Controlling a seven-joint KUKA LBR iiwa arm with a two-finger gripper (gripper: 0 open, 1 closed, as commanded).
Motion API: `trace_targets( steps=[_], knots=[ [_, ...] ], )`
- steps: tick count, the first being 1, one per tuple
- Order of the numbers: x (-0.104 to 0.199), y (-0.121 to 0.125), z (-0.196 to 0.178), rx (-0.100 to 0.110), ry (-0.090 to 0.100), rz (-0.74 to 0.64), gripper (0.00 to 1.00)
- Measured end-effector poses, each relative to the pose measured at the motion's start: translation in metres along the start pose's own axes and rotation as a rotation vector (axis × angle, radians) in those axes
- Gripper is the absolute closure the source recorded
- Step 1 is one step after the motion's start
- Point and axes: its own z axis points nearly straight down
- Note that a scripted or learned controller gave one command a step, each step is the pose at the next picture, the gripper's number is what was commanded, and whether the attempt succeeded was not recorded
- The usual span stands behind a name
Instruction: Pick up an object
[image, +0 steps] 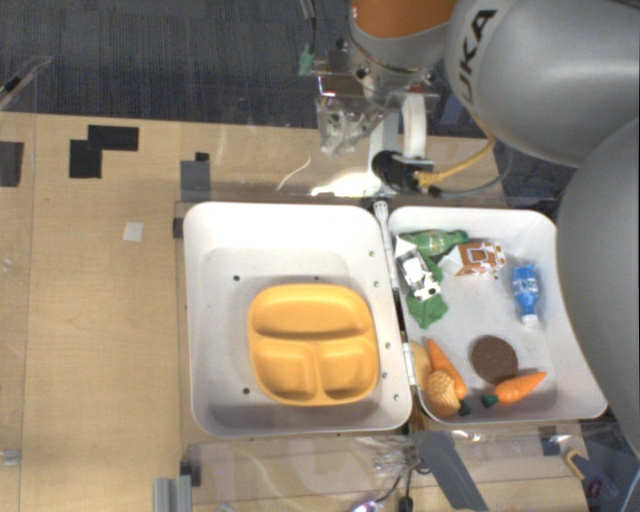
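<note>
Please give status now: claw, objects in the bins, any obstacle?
Claw raised behind the bins, carrying nothing. Carrots, cookie, bottle lying in right bin. Yellow tray in left bin. Nothing in the way.

one fixed camera up high, looking down at a slant across the bench (90, 330). both white bins sit side by side in the lower middle, the left bin (215, 300) nearly whole, the right bin (560, 300) running close to the right edge. the far edge of the bench lies toward the top, dark floor beyond. the arm (540, 70) looms large at top right, much nearer the lens than the bins.
</note>
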Motion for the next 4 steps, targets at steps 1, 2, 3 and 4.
trace_targets(
  steps=[1, 2, 3, 4],
  knots=[
    [0.001, 0.001, -0.013, -0.005, 0.002, -0.002, 1.00],
    [0.002, 0.002, -0.025, -0.009, 0.005, -0.004, 1.00],
    [0.002, 0.002, -0.037, -0.013, 0.007, -0.006, 1.00],
    [0.003, 0.003, -0.049, -0.018, 0.009, -0.008, 1.00]
  ],
)
